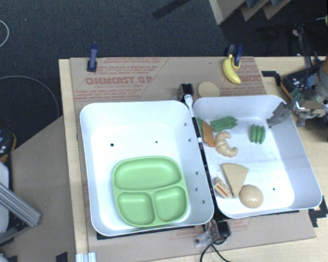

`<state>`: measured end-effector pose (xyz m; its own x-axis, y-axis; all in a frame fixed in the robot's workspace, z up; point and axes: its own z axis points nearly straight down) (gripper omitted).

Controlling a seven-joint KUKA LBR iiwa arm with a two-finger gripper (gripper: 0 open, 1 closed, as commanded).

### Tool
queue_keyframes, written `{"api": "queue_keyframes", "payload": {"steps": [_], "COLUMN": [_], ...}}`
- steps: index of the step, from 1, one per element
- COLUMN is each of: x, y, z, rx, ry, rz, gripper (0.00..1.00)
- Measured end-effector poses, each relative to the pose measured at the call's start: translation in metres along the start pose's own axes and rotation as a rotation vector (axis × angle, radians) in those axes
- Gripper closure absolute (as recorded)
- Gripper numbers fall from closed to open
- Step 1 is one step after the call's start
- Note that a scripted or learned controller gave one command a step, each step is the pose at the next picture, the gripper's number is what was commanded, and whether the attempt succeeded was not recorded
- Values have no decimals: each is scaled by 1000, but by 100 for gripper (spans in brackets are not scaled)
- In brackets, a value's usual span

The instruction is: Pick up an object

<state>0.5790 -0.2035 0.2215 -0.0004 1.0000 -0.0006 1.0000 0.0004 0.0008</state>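
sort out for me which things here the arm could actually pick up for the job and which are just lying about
For the job:
- end effector, at the right bin rim
- green bean bundles
- croissant
- wedge
- bread roll
- sandwich piece

Lying about:
- green divided tray in the left bin
- banana and tan disc on the board

Left of the grey claw (277,116), two bins (94,158) were plain white. The divided tray (149,189) was pale green. Nearer the claw lay dark green beans (256,133), a tan croissant (226,144) and a yellow banana (231,70).
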Motion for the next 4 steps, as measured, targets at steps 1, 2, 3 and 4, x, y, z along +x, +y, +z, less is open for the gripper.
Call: {"api": "queue_keyframes", "payload": {"steps": [1,2,3,4], "x": [0,56,135,194], "y": [1,-81,-83,-96], "z": [-11,32,-6,-21], "rx": [-4,11,-4,-1], "ry": [-1,6,3,2], "rz": [-1,0,-8,-6], "gripper": [100,100,100,100]}}
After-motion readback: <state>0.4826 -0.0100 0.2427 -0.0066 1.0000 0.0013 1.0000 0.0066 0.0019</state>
